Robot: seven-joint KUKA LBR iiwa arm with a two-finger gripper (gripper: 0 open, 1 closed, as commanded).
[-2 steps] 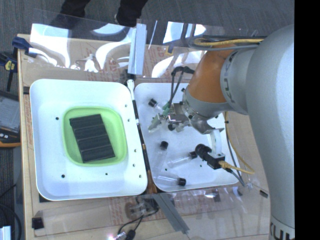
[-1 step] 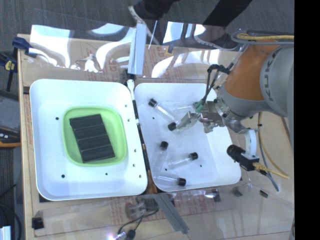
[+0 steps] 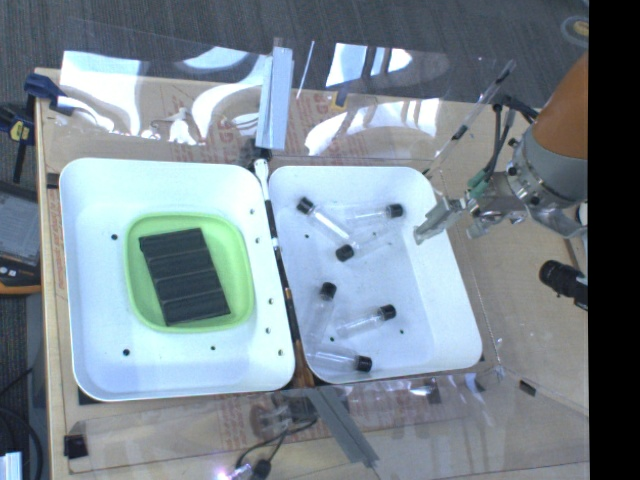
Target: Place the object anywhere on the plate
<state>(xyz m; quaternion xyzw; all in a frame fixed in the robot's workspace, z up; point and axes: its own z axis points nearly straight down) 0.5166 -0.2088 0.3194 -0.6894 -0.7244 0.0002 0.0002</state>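
Over on the right, the gripper [image 3: 432, 224] hangs above the right-hand edge of the right bin [image 3: 445, 343], its thin grey tip pointing left and down; whether anything sits in it, or how wide it stands, cannot be told at this size. Several clear tubes with black caps lie scattered in that bin: one [image 3: 322, 220] near the top left, one [image 3: 372, 212] near the top middle, one [image 3: 362, 321] lower down, and one [image 3: 340, 358] at the bottom. In the left bin [image 3: 85, 268] rests a green plate [image 3: 135, 253] bearing a dark ridged block [image 3: 183, 275].
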